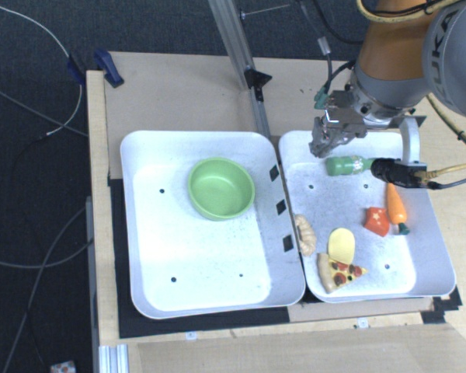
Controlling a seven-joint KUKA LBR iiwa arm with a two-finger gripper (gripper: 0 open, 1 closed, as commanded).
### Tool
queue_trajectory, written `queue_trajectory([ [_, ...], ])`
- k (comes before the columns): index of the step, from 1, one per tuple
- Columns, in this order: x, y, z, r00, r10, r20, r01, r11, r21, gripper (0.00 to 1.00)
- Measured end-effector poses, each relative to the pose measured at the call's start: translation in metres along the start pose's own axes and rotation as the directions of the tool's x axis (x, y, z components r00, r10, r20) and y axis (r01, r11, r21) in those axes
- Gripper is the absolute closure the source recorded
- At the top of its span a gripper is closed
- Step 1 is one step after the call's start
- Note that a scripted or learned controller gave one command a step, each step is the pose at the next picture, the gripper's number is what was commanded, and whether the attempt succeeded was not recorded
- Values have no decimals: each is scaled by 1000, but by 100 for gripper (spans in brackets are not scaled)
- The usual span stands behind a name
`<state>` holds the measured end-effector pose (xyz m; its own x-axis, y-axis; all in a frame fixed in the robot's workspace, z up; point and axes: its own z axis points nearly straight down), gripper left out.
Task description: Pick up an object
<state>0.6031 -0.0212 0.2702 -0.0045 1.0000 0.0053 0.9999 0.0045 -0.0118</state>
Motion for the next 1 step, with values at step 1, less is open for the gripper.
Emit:
queue_trajectory([
  [1, 55, 12, 12, 1000, 1, 3, -1, 1000, -4, 100],
])
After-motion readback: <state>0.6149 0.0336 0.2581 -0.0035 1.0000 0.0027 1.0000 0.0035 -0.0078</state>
